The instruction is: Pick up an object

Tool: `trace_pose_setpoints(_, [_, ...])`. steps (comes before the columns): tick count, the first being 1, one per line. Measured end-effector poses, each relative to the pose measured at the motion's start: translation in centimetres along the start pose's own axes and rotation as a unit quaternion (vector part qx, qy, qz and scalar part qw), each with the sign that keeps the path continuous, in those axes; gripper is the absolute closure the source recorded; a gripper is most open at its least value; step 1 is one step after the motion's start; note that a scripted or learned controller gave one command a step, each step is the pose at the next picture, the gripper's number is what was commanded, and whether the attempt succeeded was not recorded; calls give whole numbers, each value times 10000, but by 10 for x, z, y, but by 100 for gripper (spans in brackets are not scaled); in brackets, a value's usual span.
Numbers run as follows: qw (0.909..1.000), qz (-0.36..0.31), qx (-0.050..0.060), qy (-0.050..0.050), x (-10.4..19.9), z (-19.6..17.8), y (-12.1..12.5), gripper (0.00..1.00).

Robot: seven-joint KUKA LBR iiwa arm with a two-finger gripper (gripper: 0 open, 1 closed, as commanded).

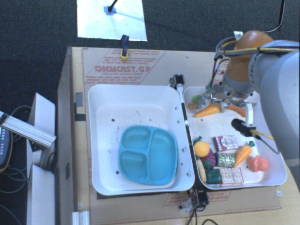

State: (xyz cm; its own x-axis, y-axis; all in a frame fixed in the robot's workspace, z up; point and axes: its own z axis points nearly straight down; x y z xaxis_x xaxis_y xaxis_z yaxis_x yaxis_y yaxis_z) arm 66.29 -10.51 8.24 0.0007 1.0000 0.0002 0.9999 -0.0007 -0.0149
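Blue tray (147,155) L bin, toys (227,159) R bin

We see two white bins (136,97) that look like smooth plastic with a soft shine. The blue tray (147,155) in the left bin is plastic too, smooth and a bit glossy. The toy carrot (207,110) and the yellow lemon (201,148) look like shiny plastic. The small boxes (226,142) look like printed paper card. The desk (126,67) top is brown cardboard, matt, with red print. The floor (37,41) looks like dark rough carpet. The arm (276,83) is smooth grey with a shiny orange band.
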Motion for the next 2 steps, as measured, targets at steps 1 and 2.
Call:
trace_pose_setpoints(1, [10000,-11,36,-10,-2,-10,-1,100])
trace_pose_setpoints(2, [9999,-29,-101,7,86,-103,-29,100])
